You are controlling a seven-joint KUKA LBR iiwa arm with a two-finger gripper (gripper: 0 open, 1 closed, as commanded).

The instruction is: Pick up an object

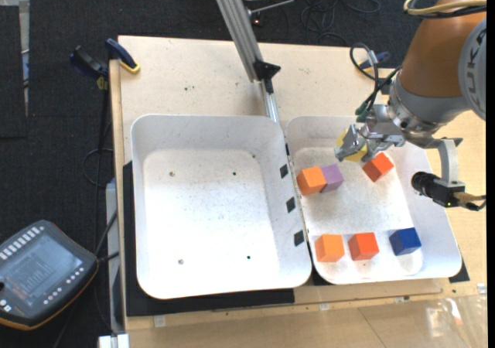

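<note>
We see the gripper (pixel 354 145) above the right bin (pixel 433 219), fingers closed on a yellow block (pixel 357 155), its axis unclear | red cube (pixel 377 166) tilted just right | orange cube (pixel 312 179) touches purple cube (pixel 332 176) left | matte, square-edged.

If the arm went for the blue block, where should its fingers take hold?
Probably from straight above, closing on two opposite flat sides of the blue block. It sits apart near the right bin's front corner, with room between it and the red-orange block beside it, so fingers could slip down either side.
</note>
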